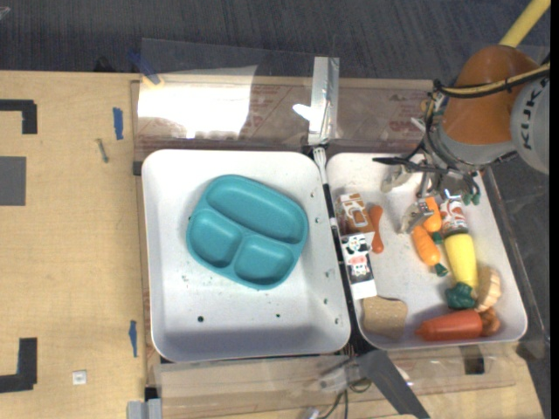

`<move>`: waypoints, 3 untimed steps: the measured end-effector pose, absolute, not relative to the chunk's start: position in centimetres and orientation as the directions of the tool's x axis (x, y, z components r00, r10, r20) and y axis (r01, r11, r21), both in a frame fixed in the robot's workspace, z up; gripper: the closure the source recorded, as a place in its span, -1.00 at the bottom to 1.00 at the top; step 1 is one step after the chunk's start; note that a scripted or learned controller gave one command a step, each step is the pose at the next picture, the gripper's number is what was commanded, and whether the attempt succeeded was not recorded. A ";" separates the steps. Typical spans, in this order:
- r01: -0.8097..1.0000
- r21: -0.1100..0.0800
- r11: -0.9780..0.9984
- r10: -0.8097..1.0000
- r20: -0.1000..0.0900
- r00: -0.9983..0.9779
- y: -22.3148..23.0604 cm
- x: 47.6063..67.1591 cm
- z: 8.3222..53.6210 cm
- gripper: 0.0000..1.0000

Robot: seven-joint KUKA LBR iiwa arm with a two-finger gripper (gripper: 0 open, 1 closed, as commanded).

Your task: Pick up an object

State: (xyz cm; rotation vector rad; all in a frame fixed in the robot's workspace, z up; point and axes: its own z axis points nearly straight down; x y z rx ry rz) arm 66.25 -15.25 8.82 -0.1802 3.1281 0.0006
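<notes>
1. Carrot (424,244) is our pick: small orange toy piece in the right bin (511,278), upper middle of the pile, touching the yellow corn (460,257) beside it.
2. We'd guess hollow plastic, so light and stiff but slick. It tapers, so take it across the thick middle, not the tip.
3. Gripper (425,201) hangs just above the carrot's top end. We can't tell how it's set; wires and clutter hide that.
4. Neighbours look equally smooth and rounded: a red sausage-like piece (451,325) along the bottom edge, a green lump (459,298) above it, and a tan bread slice (384,314) that looks matte and rougher.
5. Left bin (166,182) holds 1 teal divided plate (248,230), glossy, with 3 compartments.
</notes>
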 end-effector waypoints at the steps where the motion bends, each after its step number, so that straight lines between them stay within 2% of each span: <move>1: -0.049 0.000 0.999 -0.049 -0.010 -0.999 -14.0 59.7 8.9 -1.00; 2: -0.047 -0.001 0.999 -0.047 -0.024 -0.999 -13.9 60.1 10.3 1.00; 3: -0.047 0.000 0.999 -0.047 -0.022 -0.999 -13.9 60.1 10.2 -1.00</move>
